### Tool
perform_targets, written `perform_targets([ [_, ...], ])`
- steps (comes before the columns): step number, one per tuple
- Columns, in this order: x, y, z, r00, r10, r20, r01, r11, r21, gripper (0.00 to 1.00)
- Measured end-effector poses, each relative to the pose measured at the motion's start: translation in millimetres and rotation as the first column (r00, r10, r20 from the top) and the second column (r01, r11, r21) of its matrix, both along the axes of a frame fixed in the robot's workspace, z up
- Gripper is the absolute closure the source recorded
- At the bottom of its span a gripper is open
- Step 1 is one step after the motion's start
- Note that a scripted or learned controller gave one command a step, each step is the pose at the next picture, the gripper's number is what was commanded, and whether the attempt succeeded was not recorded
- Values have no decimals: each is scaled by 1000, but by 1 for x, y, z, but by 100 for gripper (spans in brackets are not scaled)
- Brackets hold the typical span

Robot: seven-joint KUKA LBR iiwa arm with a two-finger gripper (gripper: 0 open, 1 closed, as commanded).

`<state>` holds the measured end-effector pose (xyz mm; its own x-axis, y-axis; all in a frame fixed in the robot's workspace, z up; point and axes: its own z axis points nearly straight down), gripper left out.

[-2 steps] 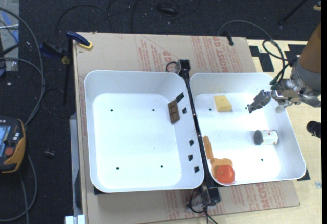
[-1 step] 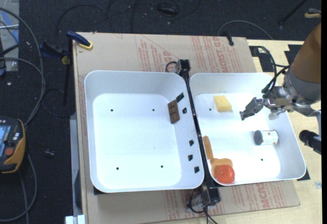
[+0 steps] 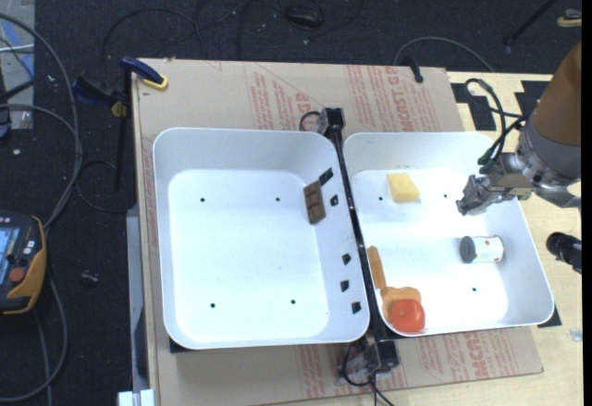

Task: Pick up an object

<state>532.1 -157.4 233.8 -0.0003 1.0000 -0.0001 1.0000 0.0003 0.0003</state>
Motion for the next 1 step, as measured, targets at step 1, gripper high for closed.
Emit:
perform_targets([
  [1,0,0,0,1000,0,0,0,1000,0,0],
])
